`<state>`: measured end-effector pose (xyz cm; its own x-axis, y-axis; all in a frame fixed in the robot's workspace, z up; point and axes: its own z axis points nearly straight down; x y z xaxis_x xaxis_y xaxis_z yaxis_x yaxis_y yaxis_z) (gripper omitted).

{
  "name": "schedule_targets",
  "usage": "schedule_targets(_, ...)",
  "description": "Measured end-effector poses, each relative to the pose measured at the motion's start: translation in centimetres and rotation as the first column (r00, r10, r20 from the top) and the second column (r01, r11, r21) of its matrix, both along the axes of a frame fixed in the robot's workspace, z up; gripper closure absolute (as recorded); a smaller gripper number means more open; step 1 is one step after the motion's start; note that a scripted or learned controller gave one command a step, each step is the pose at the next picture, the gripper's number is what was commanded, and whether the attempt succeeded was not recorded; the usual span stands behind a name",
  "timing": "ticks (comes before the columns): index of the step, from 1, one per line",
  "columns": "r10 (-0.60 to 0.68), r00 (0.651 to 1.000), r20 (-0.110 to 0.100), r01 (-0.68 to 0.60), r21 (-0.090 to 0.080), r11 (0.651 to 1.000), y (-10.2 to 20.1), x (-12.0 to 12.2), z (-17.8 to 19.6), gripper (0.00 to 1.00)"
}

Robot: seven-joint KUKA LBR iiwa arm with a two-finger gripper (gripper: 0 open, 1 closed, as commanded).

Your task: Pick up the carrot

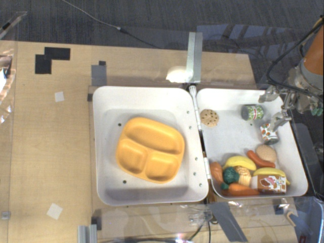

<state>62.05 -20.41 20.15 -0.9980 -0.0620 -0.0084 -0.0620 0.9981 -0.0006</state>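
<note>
The carrot (pixel 242 190) sat at the near edge of the right bin (pixel 230 103), wedged in a pile against a broccoli piece (pixel 231 175) and a banana (pixel 240 162), so I'd say the best move was to come straight down over its free orange end and pinch across the narrow width. The gripper (pixel 280 116) was up by the bin's far right side near a small can (pixel 252 112), nowhere near the carrot and holding nothing. Honestly I couldn't tell its state, and the arm (pixel 310 67) was mostly cut off at the frame edge.
</note>
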Motion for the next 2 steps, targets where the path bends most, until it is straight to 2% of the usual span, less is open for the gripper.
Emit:
schedule_targets(1,0.1,0.995,-0.001,-0.1,-0.002,0.995,-0.2,-6.4,-1.5,0.0)
schedule_targets(2,-0.162,0.987,0.001,0.162,0.0,0.987,-0.1,-7.4,-0.3,0.0)
